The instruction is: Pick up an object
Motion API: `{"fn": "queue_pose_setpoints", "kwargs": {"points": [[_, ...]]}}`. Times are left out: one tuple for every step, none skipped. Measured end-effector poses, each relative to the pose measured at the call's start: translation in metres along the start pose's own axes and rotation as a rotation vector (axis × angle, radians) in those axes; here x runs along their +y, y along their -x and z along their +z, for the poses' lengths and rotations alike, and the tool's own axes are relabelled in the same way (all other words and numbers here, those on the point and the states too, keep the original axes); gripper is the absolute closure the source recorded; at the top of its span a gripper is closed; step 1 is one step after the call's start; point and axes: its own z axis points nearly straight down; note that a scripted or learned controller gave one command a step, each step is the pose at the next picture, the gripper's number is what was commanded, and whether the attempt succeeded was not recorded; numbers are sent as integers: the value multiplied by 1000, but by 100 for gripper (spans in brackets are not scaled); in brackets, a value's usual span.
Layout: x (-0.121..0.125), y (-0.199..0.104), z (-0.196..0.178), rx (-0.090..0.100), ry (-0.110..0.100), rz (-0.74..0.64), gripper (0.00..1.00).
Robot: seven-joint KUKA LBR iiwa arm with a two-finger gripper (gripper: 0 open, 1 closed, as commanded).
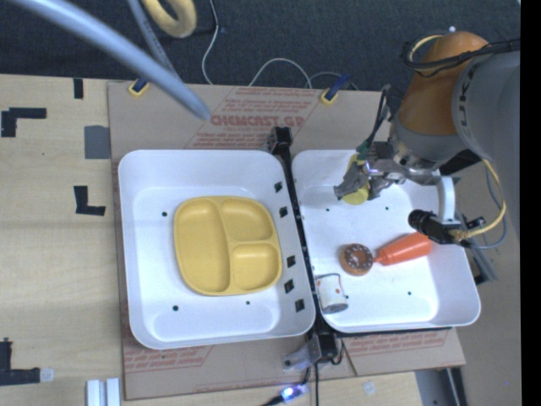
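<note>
Yellow object [358, 195] (small, rounded, possibly toy fruit): lies in the right bin [439, 311], toward that bin's far-left part, directly under the end effector [355, 186]. Touching or just below the tips; contact cannot be confirmed.

End effector: lowered over the yellow object, reaching from the right bin's far-right side. Whether it is spread or closed cannot be told from this angle, and a grasp cannot be claimed.

Other contents of the right bin: chocolate doughnut [357, 259] near the middle; orange carrot [404, 249] just beside the doughnut, toward the bin's right wall; small white cup [330, 293] at the near-left corner. All well apart from the yellow object.

Left bin [135, 227]: holds a yellow divided plate [226, 244], across the divider from the right bin.

Risks, as judged: the yellow object's rounded form may squirt sideways if closure is off-centre; too shallow a descent would pinch only its top and lose it on lifting; the bin's nearby far wall leaves little room if the object rolls.
</note>
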Motion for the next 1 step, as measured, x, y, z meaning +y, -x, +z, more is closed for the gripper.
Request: {"fn": "queue_pose_setpoints", "kwargs": {"points": [[0,-1,-18,0,-2,1,100]]}}
